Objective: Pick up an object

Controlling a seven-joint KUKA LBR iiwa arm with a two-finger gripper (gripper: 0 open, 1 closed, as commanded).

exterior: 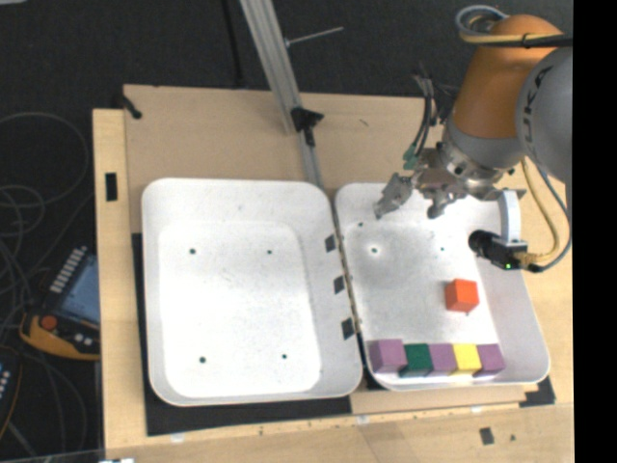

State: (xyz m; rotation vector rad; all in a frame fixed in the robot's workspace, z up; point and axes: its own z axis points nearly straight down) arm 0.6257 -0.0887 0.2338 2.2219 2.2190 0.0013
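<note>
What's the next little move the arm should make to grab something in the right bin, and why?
Probably shift the tool toward the near side of the right bin, over the orange block, then descend. The tool hangs at the bin's far edge with nothing between its fingers, and the orange block sits alone, whereas the row of purple, green and yellow blocks crowds the near wall.

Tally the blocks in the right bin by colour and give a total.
Purple blocks: 3
Green block: 1
Yellow block: 1
Orange block: 1
Total: 6
</note>
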